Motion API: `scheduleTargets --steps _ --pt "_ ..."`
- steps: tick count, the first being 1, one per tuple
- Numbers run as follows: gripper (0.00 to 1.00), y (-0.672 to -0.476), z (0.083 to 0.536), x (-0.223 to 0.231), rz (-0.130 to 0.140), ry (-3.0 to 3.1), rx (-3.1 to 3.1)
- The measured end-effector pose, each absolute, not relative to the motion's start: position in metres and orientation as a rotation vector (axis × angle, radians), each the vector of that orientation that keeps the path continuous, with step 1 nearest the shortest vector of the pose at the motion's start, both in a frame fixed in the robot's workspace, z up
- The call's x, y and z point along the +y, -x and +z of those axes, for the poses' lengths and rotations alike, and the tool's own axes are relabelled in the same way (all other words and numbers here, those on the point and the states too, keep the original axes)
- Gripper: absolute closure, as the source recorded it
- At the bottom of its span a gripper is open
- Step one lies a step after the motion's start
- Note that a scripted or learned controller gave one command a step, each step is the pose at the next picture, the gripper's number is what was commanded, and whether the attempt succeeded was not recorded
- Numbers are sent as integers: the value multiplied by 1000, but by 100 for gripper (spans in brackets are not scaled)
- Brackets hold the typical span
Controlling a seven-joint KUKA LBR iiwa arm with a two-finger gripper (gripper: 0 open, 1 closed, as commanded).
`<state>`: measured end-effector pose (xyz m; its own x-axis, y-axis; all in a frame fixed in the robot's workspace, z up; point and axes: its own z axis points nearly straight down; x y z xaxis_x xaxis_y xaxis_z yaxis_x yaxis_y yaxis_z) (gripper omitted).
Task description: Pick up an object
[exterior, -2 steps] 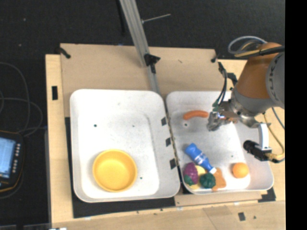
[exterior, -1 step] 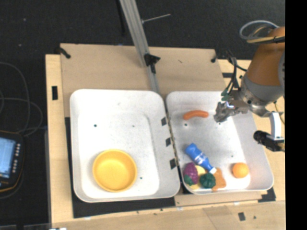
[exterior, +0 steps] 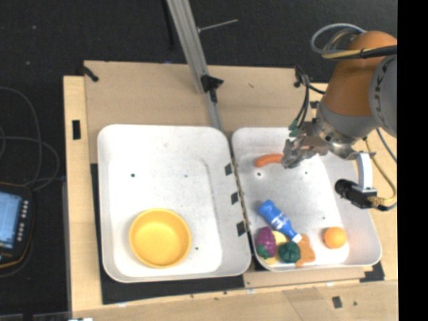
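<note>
At upper right bin [exterior: 348, 243]: gripper [exterior: 291, 155] hovering just beside orange carrot-like piece [exterior: 269, 160], approach step under way; grip state impossible to tell. Next, likely: lowering squarely over carrot, closing, lifting. Blue bottle [exterior: 278, 220], orange ball [exterior: 334, 237] well apart, nearer front edge.

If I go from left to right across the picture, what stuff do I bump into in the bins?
Yellow bowl → orange carrot-like piece → blue bottle → gripper → orange ball. The little pile under the bottle overlaps too much to place.
</note>
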<state>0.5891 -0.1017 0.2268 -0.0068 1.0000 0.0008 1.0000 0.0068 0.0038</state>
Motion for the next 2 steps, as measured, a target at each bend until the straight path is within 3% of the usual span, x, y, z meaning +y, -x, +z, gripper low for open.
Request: scheduleTargets --steps 2 --pt "100 -582 216 8 2 -2214 2230"
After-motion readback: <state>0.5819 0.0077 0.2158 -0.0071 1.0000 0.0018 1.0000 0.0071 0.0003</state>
